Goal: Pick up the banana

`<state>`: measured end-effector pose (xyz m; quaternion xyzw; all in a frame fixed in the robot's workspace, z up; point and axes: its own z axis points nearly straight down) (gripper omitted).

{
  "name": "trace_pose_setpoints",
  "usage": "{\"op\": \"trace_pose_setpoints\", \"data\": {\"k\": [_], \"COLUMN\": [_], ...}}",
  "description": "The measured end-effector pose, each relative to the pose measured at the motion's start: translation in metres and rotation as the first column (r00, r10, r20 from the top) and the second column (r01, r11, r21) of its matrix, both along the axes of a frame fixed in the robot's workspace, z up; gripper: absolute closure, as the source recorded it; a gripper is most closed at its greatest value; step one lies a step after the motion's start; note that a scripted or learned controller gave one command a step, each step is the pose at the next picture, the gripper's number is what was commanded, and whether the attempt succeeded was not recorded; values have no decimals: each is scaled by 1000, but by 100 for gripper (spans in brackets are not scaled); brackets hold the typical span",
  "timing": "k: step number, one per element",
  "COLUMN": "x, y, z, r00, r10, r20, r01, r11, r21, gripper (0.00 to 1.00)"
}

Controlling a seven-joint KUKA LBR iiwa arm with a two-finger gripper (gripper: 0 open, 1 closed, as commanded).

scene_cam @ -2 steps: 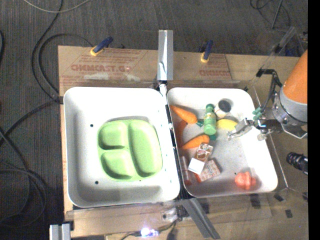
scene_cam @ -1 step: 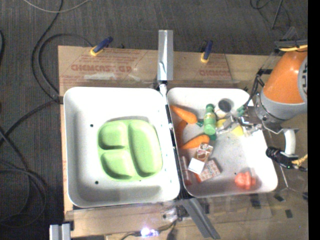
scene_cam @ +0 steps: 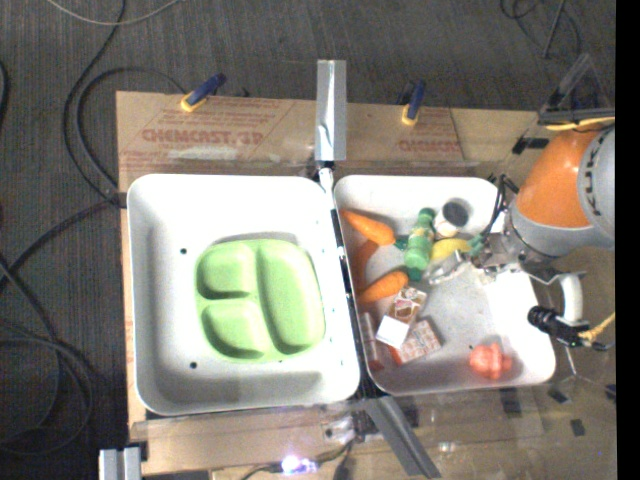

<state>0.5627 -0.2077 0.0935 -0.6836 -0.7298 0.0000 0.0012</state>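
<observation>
Yellow is the colour to look for, and a small yellow banana (scene_cam: pixel 449 248) is seen in the right bin (scene_cam: pixel 520 368), near the top of it. All places below are told from this banana.

Just left of the banana, a green bottle (scene_cam: pixel 420 240) is found, touching it or nearly so. Further left, an orange carrot (scene_cam: pixel 368 228) is laid near the bin's wall. Below and left of the banana, a second carrot (scene_cam: pixel 384 287) is seen, and lower still some small boxes (scene_cam: pixel 412 330) are piled. Just above the banana, a small round white cup (scene_cam: pixel 456 211) is set. Far below and a little right, a red fruit (scene_cam: pixel 487 361) is resting. Well to the left, in the other bin (scene_cam: pixel 160 298), a green tray (scene_cam: pixel 262 297) is laid.

The jaws (scene_cam: pixel 468 258) are brought in just right of the banana and a bit below it, very close. How far they are opened cannot be told, because they are small and blurred. Nothing can be seen held in them.

The reaching step seems to be in hand; the banana is not yet lifted. Next, the jaws will likely need to be placed around the banana, closed on it, and raised. Care will be needed so the bottle and cup are not bumped or grabbed by mistake.
</observation>
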Motion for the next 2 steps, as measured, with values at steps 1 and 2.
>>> {"op": "trace_pose_setpoints", "data": {"k": [1,2], "x": [66,109], "y": [-6,-4], "z": [-2,-2], "r00": [999,998], "r10": [34,59], "r20": [-10,-9], "r01": [-34,-59], "r11": [999,998], "r21": [15,14], "gripper": [0,0]}}
